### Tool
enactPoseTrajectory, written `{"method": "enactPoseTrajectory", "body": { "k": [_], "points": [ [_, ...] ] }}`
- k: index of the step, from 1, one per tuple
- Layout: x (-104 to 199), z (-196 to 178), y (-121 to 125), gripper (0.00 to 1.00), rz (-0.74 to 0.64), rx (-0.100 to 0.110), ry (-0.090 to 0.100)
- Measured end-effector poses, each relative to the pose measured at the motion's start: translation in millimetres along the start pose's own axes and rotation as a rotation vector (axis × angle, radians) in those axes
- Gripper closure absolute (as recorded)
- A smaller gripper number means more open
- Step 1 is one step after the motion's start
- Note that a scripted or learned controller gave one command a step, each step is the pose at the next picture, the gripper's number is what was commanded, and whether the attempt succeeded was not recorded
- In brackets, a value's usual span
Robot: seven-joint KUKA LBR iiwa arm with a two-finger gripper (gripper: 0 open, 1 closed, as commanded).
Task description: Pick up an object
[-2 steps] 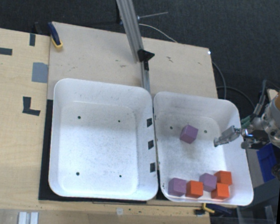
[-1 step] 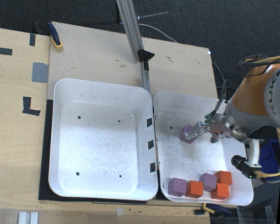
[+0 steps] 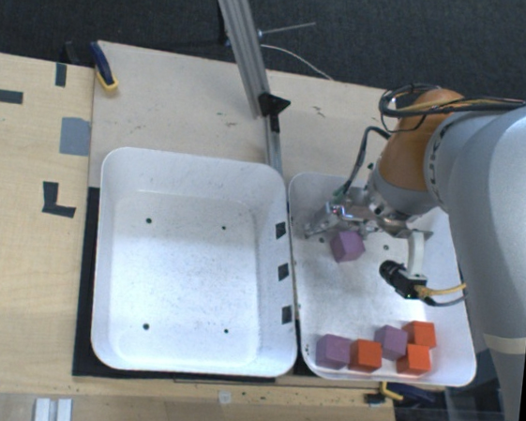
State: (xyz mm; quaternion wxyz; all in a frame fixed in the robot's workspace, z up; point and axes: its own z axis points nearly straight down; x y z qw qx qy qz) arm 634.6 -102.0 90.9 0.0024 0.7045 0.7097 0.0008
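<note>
My gripper (image 3: 337,225) hangs over the upper part of the right bin (image 3: 445,273), under the orange-banded wrist (image 3: 406,160). A purple block (image 3: 347,246) lies right against the gripper's lower side, partly tucked under it. Whether it is gripped or just resting on the bin floor is unclear. Along the bin's near edge sit a purple block (image 3: 333,351), an orange block (image 3: 366,355), another purple block (image 3: 392,340) and two orange blocks (image 3: 422,333) (image 3: 414,360).
The left bin (image 3: 201,174) stands beside the right one, their rims touching. A slanted metal pole (image 3: 248,47) comes down to the gap between them. A black cable plug (image 3: 399,277) hangs off the wrist above the right bin. A blue-yellow clamp (image 3: 105,66) lies on the bench at the far left.
</note>
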Motion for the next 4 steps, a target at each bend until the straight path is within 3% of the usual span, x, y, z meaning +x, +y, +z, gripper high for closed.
{"method": "enactPoseTrajectory", "body": {
  "k": [1, 2, 3, 4],
  "points": [
    [10, -1, -25, 0.00, 0.006, 0.007, 0.001],
    [10, -10, -25, 1.00, 0.005, 0.008, 0.001],
    [88, -106, -27, 1.00, -0.001, -0.001, 0.005],
    [156, -101, 31, 1.00, -0.001, 0.004, 0.005]
  ]
}}
